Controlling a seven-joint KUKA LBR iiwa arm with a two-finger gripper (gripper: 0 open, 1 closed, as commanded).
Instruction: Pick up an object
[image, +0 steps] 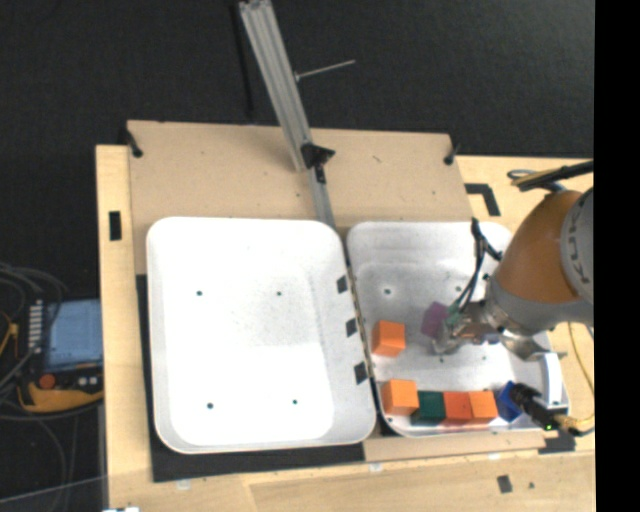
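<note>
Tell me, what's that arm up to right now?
Tool down in right bin, beside purple block; grip state unclear. Nothing seen held. Orange block close by; more blocks along near edge.

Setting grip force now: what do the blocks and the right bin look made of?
Blocks, such as the orange block and the green block: probably painted wood or hard plastic, given flat matte colour and crisp square edges; the view can't settle which. Right bin: likely moulded white plastic, with rounded corners, a raised rim and a slightly scuffed, dull sheen.
</note>
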